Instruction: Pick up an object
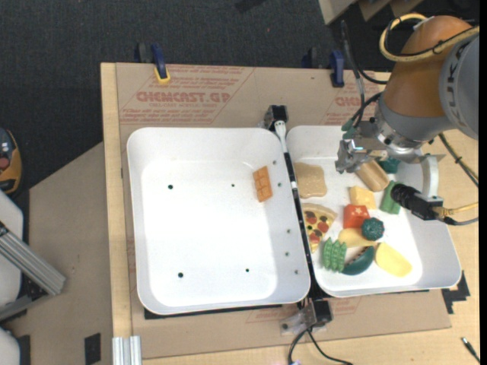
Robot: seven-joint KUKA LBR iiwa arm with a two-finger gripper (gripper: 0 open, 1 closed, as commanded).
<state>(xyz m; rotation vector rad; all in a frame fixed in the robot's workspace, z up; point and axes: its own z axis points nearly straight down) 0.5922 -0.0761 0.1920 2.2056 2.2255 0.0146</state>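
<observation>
Over the right-hand shallow white plastic bin, at about two o'clock from the middle of the desk, the grey arm's gripper is hovering low above the bin's far end. Whether it is spread or closed cannot be told from this angle, and nothing is visibly held in it.

The candidate objects are crowding the right bin: one tan toast-shaped slice at nine o'clock from the gripper, one light-brown bread-roll piece just beside it at four o'clock, one yellow cheese-like wedge, one red tomato-like piece, one pizza slice toy, one dark teal round floret, one green ridged leafy piece, one dark green curved pod and one yellow lemon-shaped piece. In the left-hand white bin one small orange ribbed block is lying alone near the divider.

The risk, as I judge it, is coming from the clutter: toys are touching or overlapping, so a descent could be clipping two at once or nudging one aside. The bread roll is sitting partly under the wrist, so a closing gripper might be pinching only its edge and letting it slip. The bin's rim is also near enough to catch.
</observation>
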